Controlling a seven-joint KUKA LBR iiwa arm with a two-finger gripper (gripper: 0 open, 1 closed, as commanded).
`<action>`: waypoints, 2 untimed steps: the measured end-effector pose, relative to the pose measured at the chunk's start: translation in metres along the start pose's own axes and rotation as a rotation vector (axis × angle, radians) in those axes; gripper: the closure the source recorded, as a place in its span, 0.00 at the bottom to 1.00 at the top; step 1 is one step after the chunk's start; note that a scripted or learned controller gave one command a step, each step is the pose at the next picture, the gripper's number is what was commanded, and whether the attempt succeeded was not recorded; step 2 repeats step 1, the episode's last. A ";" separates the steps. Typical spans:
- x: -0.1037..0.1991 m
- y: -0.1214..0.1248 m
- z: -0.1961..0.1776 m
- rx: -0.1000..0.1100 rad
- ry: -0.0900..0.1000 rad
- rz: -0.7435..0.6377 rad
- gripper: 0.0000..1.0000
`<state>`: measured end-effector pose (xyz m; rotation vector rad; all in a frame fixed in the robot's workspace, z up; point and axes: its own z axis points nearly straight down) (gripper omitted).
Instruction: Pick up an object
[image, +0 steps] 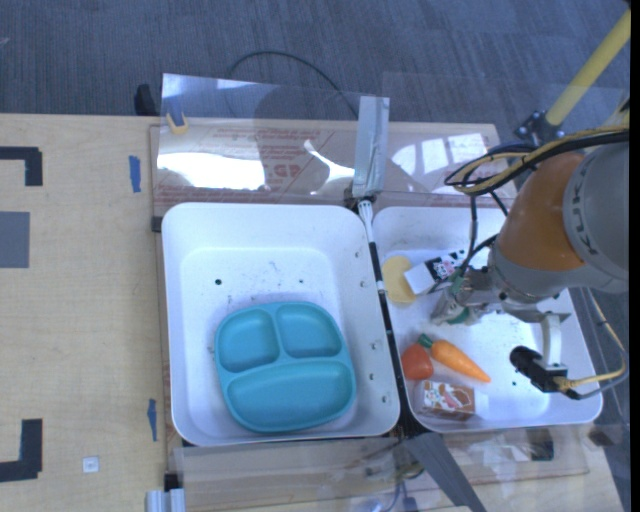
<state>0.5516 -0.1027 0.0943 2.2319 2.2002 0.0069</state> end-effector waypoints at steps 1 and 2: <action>0.081 0.035 -0.089 0.008 0.004 -0.144 1.00; 0.081 0.035 -0.089 0.008 0.004 -0.144 1.00</action>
